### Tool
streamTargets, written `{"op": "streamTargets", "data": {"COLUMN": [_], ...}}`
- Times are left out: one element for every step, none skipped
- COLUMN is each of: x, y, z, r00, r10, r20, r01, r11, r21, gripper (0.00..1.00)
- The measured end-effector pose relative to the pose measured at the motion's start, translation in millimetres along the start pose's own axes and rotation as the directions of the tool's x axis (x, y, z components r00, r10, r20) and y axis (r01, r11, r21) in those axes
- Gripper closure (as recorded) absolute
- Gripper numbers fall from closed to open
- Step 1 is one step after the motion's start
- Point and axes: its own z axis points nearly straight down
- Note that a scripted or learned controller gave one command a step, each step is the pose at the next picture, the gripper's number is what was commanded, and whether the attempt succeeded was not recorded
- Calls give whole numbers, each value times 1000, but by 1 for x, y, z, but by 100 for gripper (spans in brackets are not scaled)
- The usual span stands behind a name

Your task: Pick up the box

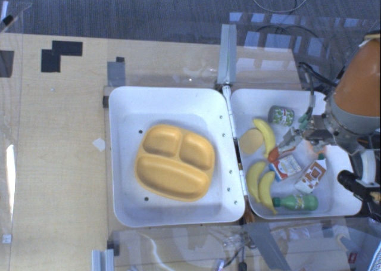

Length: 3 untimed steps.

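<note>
A small white box with red and blue print (287, 166) lies flat in the middle of the right bin (342, 204). A brown and white carton (313, 176) lies just to its right. My gripper (294, 137) hangs over the right bin, just above and up-left of the white box, between the box and a green can (281, 115). Nothing shows held in it. The grey arm with its orange band (360, 82) comes in from the right and covers the bin's right side.
The right bin also holds a yellow banana (265, 135), two more bananas (259, 183) at the lower left, a pale round fruit (250, 140), a small orange item (272, 155) and a green bottle (296, 203) along the front wall. A yellow divided plate (175, 161) lies in the left bin (125, 204).
</note>
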Motion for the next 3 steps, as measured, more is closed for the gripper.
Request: {"op": "streamTargets", "data": {"x": [1, 51, -39], "y": [-23, -22, 3], "z": [123, 44, 4], "r00": [998, 940, 986], "r10": [-58, 342, 164], "r20": [0, 0, 2], "r01": [58, -342, -164], "r11": [998, 940, 986], "r21": [0, -1, -4], "gripper": [0, 0, 0]}}
